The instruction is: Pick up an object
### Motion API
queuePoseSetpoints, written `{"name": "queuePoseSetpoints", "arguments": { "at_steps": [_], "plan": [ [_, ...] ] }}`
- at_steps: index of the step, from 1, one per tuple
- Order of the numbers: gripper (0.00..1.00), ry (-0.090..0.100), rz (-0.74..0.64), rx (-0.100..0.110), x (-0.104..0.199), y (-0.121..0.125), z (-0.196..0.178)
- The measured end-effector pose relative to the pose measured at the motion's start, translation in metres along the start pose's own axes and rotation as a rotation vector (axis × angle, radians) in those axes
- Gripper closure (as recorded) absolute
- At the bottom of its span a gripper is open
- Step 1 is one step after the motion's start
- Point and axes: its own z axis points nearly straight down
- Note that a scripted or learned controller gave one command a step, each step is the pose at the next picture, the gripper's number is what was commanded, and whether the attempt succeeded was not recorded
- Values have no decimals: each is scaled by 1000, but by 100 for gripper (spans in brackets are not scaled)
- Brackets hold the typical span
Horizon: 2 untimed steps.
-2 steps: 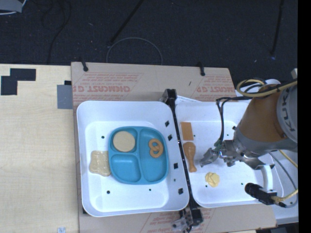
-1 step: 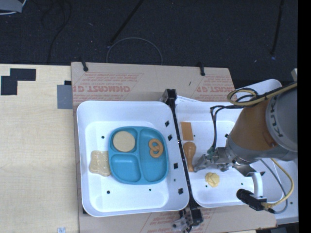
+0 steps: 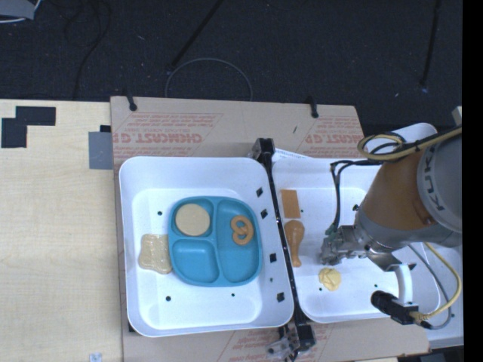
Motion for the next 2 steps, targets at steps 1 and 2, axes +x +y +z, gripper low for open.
{"name": "queuePoseSetpoints", "arguments": {
  "at_steps": [1, 2],
  "plan": [
    [100, -1, -9, -3, 10, 0, -49],
    [100, -1, -9, -4, 8, 1, -91]
  ]
}}
